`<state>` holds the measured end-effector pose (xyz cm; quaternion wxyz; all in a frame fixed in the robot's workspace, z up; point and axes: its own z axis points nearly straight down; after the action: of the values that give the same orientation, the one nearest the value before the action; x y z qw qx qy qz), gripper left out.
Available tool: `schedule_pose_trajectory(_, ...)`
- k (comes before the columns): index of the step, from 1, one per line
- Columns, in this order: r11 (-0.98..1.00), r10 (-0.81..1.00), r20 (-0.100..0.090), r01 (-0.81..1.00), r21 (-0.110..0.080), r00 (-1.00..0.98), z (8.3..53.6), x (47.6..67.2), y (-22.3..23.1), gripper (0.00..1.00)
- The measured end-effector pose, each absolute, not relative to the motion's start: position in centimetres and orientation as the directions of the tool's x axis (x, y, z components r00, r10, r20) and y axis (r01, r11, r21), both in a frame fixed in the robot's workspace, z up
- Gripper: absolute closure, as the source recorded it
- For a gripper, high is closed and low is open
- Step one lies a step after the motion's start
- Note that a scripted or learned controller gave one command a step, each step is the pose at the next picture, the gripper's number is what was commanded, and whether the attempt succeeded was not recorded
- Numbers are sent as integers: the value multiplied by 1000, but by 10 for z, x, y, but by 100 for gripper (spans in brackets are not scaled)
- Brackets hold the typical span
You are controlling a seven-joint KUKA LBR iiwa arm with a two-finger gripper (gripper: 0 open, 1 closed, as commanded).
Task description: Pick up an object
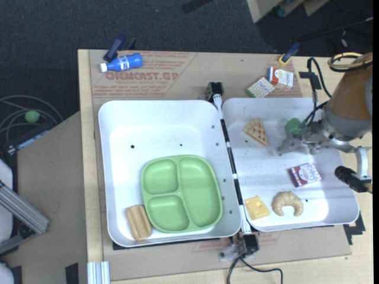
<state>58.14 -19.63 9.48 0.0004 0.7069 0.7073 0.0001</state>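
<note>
The gripper sits low in the right bin, at its upper middle, the arm reaching in from the right with its orange band above the wrist. The grey fingers point left and down toward the bin floor. How far apart they stand I cannot tell; from this slant they merge into one grey shape, and nothing shows clearly between them. A green object lies just beside the gripper, at its upper edge, perhaps touching it (whether it is being grasped I cannot say).

The likely targets are spread over the right bin, well apart from one another, which leaves room for fingers to come down around any one of them. The waffle lies to the left of the gripper, near it. The red packet is below it, the croissant and the cheese nearer the front wall.

The left bin holds a green tray with three compartments, and a bread piece beside it at the front left. These lie well away from the arm.

Judging from its position, the try is aimed at the green object or the bare floor just beside it; no lift has begun.
</note>
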Motion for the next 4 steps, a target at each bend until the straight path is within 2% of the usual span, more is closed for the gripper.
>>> schedule_pose_trajectory(1, -1, 1000, 1, 1000, -2, 1, 84, 525, -186, 0)
schedule_pose_trajectory(2, 1, 1000, -1, 1000, 2, -1, 84, 542, -167, 0)
schedule_pose_trajectory(3, 0, 1000, -2, 1000, 4, 0, 95, 542, -167, 100)
schedule_pose_trajectory(4, 1, 1000, -2, 1000, 4, -1, 214, 586, -199, 100)
